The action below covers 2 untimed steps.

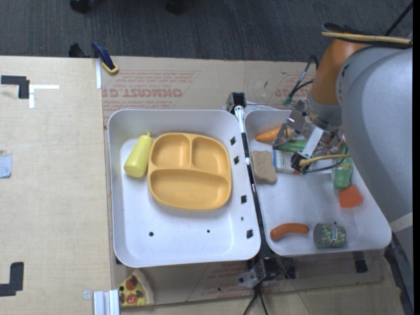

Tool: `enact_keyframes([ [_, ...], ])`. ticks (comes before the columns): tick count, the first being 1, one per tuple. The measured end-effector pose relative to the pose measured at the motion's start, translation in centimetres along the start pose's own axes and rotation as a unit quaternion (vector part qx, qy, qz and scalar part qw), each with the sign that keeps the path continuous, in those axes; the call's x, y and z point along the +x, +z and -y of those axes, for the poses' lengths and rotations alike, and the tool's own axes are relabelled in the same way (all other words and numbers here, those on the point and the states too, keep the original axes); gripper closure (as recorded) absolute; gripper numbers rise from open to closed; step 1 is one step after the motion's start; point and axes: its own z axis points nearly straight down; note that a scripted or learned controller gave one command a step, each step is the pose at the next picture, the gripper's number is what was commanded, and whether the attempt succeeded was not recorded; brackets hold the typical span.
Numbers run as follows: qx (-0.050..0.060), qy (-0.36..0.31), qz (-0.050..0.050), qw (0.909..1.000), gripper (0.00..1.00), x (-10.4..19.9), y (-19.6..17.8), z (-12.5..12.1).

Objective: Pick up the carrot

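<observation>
By right bin's far edge (262, 112), carrot (268, 135), claw (286, 136) touching

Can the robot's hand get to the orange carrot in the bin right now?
Probably yes. The hand is already low in the right bin, right beside the carrot at the bin's back edge. Nothing lies over the carrot, though the bread slice and the bin wall sit close by.

The light wooden surface (52, 195) bears a cardboard sheet (170, 87); two white bins (177, 248) sit side by side on it.
</observation>
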Motion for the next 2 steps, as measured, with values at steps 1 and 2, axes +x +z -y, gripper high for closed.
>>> enact_keyframes([
  [1, -0.009, 0.216, -0.01, 0.9763, 0.0, -2.9, 0.3, -1.6],
  [2, -0.003, 0.254, -0.009, 0.9671, 0.0, -4.5, 0.4, -3.0],
])
